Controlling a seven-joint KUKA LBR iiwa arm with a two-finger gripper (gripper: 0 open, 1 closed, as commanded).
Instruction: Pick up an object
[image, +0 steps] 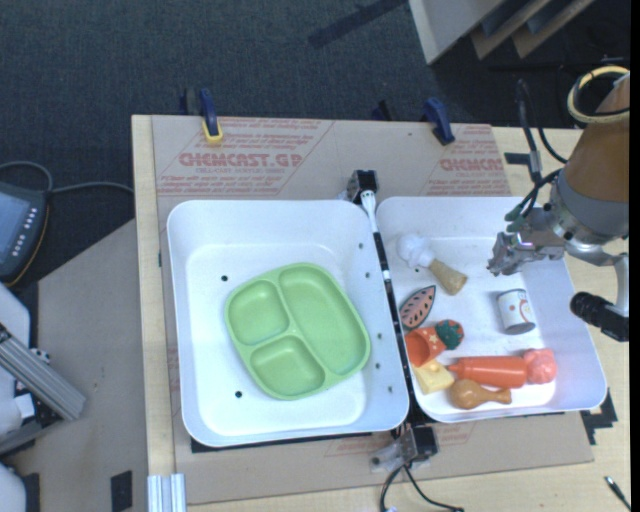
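My gripper (512, 252) hangs over the upper right part of the right bin (480, 215), with nothing seen held in it. Just below it a small grey-and-white can (514, 311) lies on its side. To its left lies a white and tan piece (432, 264). Further down the bin hold a brown oval piece (417, 305), a red and green vegetable (437, 338), a yellow wedge (432, 377), an orange carrot (490, 370), a pink piece (541, 365) and a tan drumstick (476, 396).
The left bin (200, 250) holds a green divided plate (295, 330). A black clip (363, 186) sits where the two bins meet at the back. Blue clamps (210, 108) hold the cardboard board. The arm's orange and grey wrist (600, 170) rises at the right.
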